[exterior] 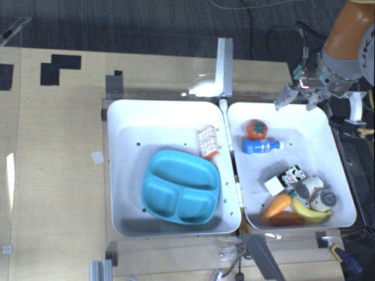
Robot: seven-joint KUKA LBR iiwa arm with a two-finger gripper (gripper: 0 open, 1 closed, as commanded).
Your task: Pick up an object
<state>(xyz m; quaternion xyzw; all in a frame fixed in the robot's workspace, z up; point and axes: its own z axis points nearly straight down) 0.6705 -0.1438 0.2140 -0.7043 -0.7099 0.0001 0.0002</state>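
Camera view: arm w/ orange band comes in at top right. Gripper (297,98) hangs over the back rim of the right bin (328,124), near its back-left part. The two fingers (283,100) are spread moderately apart, nothing between them. No contact w/ any object.

Right bin contents: red-orange tomato-like ball (256,129) w/ green top near back-left, touching the blue bottle (261,147) just in front of it; bottle lies on its side, cap toward right. Both sit below the gripper, apart from it. Front of the bin has a cluster: white block (274,185), black-and-white patterned item (292,175), grey-white round piece (310,186), round silver-grey thing (324,199), banana (310,213), carrot (276,205), dark red item (287,219) under the carrot. These crowd together, many touching; exact overlaps hard to tell.

Left bin (126,157): blue divided tray (180,187) w/ three compartments, tilted, at centre-front. Small white-and-orange packet (208,142) just behind its right corner, near the divider btwn bins.

Surface (53,157) is pale wood-tone, w/ black markers at top left.
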